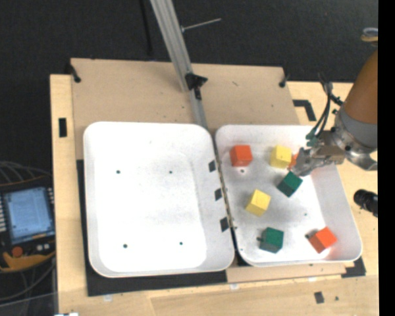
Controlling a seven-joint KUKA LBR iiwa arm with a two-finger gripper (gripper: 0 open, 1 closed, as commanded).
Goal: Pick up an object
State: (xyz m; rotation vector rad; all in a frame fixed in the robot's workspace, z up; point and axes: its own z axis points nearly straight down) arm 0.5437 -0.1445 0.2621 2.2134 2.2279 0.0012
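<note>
My gripper (301,168) hangs over the upper right part of the right bin (336,196), reaching in from the right. A dark green cube (289,184) sits turned like a diamond right at the gripper's lower tip, touching or nearly touching it. I cannot tell whether the cube is gripped or resting on the bin floor. A yellow cube (281,156) lies just left of the gripper, with a sliver of something orange (294,158) between them.
The right bin also holds an orange cube (241,155), a second yellow cube (257,202), another green cube (271,239) and an orange cube (322,239). The left bin (151,196) adjoins it. A metal pole (178,45) slants in from above.
</note>
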